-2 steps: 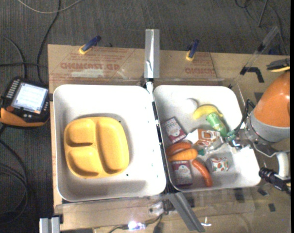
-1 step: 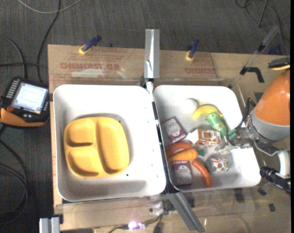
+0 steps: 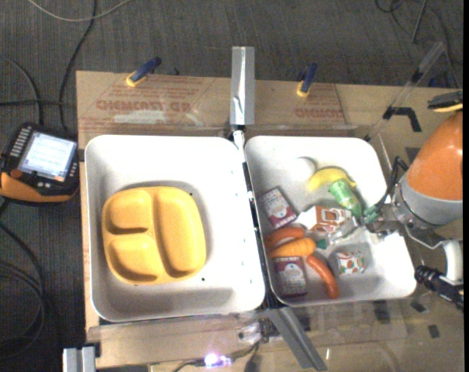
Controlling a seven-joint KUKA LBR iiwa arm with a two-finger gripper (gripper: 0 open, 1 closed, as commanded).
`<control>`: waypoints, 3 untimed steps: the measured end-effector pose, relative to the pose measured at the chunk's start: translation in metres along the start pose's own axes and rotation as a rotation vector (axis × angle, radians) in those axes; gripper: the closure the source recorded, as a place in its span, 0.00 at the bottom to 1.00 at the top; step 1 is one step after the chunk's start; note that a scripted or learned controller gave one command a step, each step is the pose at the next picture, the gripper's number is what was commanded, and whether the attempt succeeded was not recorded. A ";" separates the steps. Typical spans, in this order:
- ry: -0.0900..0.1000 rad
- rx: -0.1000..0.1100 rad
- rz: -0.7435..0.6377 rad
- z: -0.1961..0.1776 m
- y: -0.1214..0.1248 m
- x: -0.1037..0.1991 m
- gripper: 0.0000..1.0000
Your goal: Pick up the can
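left bin: yellow tray | right bin: can, banana, green bottle | claw over right bin

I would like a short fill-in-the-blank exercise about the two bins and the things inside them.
1. The yellow divided tray lies in the ______ bin of the camera view.
2. The banana is in the bin nearer the ______.
3. The colour of the band on the arm is ______.
4. The divided tray has ______ compartments.

Missing words: left; arm; orange; three
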State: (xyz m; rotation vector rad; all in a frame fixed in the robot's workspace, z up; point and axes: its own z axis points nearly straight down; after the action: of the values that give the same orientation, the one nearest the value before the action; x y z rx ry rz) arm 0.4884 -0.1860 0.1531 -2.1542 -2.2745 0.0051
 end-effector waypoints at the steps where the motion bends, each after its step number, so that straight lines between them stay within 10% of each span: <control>1: -0.004 -0.002 0.027 0.030 -0.005 -0.012 0.00; 2: 0.011 -0.015 -0.027 0.060 0.001 -0.029 0.00; 3: -0.007 -0.024 -0.025 0.055 0.003 -0.034 1.00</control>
State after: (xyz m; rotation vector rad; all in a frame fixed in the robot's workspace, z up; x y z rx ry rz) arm 0.4930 -0.2193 0.0984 -2.1403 -2.3165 -0.0146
